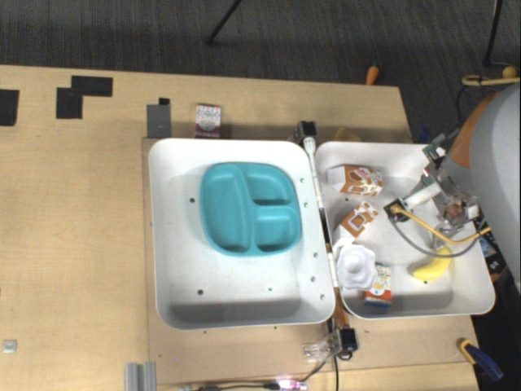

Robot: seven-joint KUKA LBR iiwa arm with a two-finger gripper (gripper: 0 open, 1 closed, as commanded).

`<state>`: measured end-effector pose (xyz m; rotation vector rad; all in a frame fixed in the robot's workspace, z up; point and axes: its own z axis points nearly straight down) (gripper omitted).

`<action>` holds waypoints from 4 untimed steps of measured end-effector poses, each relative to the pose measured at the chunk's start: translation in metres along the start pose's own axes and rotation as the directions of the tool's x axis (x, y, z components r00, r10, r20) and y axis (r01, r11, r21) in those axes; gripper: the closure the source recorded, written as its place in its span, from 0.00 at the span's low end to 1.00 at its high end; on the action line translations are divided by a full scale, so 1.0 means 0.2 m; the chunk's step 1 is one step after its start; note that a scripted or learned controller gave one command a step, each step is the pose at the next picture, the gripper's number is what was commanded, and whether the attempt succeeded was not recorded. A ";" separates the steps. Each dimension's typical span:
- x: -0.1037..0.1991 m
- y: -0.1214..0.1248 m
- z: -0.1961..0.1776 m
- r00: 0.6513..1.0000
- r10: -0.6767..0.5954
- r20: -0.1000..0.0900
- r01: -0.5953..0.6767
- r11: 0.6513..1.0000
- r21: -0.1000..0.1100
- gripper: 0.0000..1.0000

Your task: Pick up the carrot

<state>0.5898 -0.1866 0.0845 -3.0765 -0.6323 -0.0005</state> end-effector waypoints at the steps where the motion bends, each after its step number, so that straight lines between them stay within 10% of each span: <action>1: -0.08 -0.27 -0.01 0.997 0.083 -0.001 -0.083 0.997 0.004 0.00; 3: -0.27 -0.66 -0.01 0.984 0.176 -0.006 -0.176 0.984 -0.001 0.00; 4: -0.29 -0.38 -0.01 0.985 0.171 -0.004 -0.171 0.985 -0.004 0.00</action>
